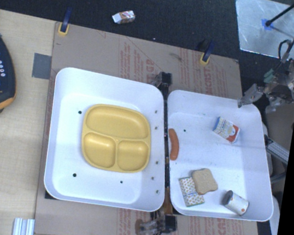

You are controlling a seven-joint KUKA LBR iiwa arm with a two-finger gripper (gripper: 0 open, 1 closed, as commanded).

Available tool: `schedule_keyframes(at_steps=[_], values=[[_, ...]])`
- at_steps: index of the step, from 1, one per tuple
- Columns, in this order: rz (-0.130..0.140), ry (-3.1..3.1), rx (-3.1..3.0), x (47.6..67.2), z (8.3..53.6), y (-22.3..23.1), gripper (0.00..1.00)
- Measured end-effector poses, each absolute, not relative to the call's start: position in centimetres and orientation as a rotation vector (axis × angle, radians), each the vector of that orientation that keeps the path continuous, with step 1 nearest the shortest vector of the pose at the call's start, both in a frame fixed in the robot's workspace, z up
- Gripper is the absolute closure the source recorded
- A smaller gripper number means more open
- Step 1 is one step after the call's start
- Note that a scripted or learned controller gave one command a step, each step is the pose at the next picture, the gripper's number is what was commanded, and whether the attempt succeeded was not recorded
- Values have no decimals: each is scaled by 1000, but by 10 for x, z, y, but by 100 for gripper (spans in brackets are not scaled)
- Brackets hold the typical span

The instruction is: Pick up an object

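Beyond the right bin (262, 160), the gripper (261, 96) hangs empty.

In the right bin (262, 160) lie a small carton (226, 129), a sausage (173, 144), a bread slice (204, 181) touching a patterned packet (190, 192), and a can (235, 202) on its side.

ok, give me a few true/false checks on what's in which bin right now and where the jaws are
1. The yellow divided plate lies in the left bin. True.
2. The sausage lies in the left bin. False: it lies in the right bin, along its left wall.
3. The cracker overlaps the patterned packet. True.
4. The gripper holds the small carton. False: the gripper is near the right bin's far right corner, apart from the carton.
5. The small can lies at the right bin's near right corner. True.
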State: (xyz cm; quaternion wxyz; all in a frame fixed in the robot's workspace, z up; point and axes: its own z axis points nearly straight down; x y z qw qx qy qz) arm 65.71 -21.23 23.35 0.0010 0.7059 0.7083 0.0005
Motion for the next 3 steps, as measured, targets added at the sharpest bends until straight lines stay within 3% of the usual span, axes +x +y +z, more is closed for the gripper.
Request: schedule_keyframes(at_steps=[1, 2, 3], values=[[-7, 2229, 2220, 615, 133, -206, 0], [-3, 2227, 2217, 657, 135, -168, 0], [-4, 2224, 2219, 523, 195, -201, 0]])
